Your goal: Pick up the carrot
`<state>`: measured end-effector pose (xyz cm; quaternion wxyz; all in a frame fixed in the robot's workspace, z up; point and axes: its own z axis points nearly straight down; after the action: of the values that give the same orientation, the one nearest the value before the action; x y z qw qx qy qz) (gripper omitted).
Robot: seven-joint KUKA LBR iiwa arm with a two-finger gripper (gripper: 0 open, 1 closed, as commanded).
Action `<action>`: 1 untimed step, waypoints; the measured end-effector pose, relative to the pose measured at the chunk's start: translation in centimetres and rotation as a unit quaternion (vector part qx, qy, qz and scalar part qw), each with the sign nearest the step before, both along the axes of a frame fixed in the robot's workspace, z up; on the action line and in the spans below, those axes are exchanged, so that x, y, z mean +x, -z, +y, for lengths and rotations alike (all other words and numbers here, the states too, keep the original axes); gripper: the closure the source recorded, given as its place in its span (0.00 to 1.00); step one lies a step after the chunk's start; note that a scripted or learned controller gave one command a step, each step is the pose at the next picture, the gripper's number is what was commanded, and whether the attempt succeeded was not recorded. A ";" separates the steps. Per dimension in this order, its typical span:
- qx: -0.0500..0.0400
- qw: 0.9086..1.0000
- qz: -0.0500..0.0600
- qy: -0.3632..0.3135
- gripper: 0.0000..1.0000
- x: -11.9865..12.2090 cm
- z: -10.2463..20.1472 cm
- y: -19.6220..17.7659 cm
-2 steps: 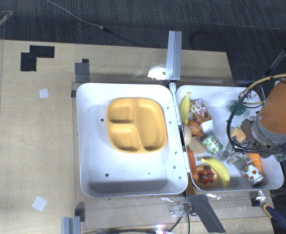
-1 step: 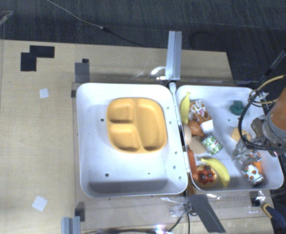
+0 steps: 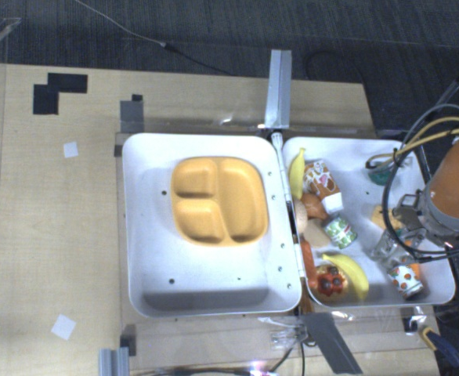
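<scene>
A light wooden bench point(image 3: 49, 233) carries two shallow white bins side by side. The left bin point(image 3: 147, 280) holds a yellow divided tray point(image 3: 218, 200) sitting near its middle. The right bin point(image 3: 355, 151) is crowded along its left wall with small play-food items.

The grey arm, with its orange band point(image 3: 457, 182), reaches in from the right and hangs over the right bin's right side, trailing yellow and black cables. Its gripper point(image 3: 390, 245) sits low beneath the wrist, near a small white and orange toy point(image 3: 406, 280). I cannot tell from here whether it is released or clenched, and nothing can be seen held in it.

Along the bin's left wall lie a yellow banana point(image 3: 296, 175) at the top, a brown and white packet point(image 3: 321, 180), a green can point(image 3: 339, 232), a second banana point(image 3: 353, 272) and a dark red round fruit point(image 3: 330, 283).

The carrot point(image 3: 309, 263) appears to be the slim orange-red piece lying against the left wall of the right bin, its long axis running roughly along that wall, away from the viewer. It lies well to the left of the gripper, with the second banana and can between them, so the coming move looks like a reach across the bin.
</scene>
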<state>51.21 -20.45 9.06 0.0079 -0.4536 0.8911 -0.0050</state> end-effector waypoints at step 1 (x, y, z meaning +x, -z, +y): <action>0.000 1.000 0.001 -0.004 1.00 5.3 1.0 0.1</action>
<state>56.53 -19.47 9.01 0.0070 -0.4576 0.8891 -0.0050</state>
